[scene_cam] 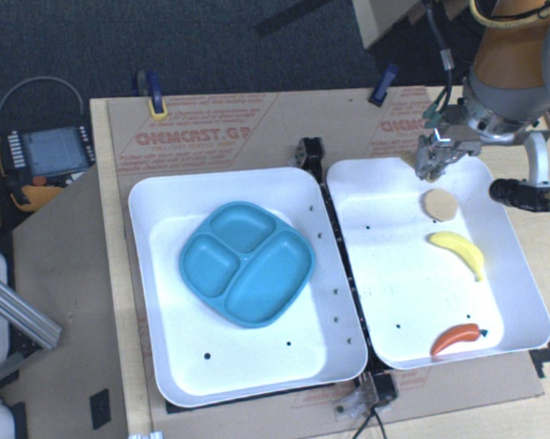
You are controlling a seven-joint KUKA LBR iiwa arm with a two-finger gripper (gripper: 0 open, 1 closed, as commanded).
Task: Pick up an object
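The right bin (397,346) holds three loose items. A tan round cookie-like disc (439,204) lies near its far side, a yellow banana (459,251) sits just below it, and a red-orange chili pepper (455,337) rests by the near edge. My gripper (432,163) hangs over the bin's far end, just above and slightly left of the tan disc. Nothing shows between its fingers.
The left bin (172,352) carries a blue divided plate (247,263) at its middle. A black clamp (309,151) sits at the far end of the seam between the bins. The arm's orange band and cables fill the upper right corner.
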